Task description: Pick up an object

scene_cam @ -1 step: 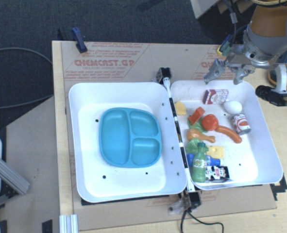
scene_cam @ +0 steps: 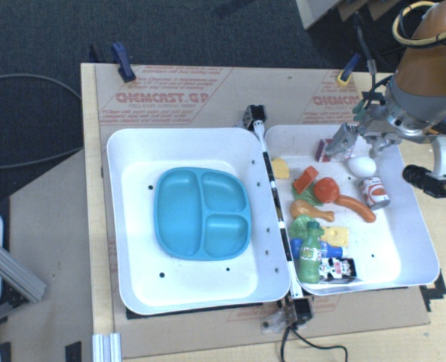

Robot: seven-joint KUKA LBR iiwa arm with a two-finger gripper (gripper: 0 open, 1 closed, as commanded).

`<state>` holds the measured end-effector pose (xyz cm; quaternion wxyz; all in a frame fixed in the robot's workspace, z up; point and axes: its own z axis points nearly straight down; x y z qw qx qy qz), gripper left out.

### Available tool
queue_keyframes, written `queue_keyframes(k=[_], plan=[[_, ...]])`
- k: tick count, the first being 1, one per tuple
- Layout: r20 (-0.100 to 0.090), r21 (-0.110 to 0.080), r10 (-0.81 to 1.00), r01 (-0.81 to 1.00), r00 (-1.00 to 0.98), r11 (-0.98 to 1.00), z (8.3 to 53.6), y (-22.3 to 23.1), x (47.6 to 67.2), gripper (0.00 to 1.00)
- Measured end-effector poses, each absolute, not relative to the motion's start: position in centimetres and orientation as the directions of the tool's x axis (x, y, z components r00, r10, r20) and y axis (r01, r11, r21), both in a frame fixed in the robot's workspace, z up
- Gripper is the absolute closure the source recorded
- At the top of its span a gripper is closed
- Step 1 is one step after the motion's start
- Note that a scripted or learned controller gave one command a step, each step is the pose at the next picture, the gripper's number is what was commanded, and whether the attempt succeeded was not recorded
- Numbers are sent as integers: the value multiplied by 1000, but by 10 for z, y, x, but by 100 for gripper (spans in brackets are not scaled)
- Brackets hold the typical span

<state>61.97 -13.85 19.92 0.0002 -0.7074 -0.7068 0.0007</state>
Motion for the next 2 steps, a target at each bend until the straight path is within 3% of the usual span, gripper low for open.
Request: queue_keyframes(k=[1, 2], plan=[[1, 0, 1000, 1000, 0, 0, 85, -101, 585, 0], [-1, 5, 1000, 1000, 1, -1, 96, -101, 586, 100]])
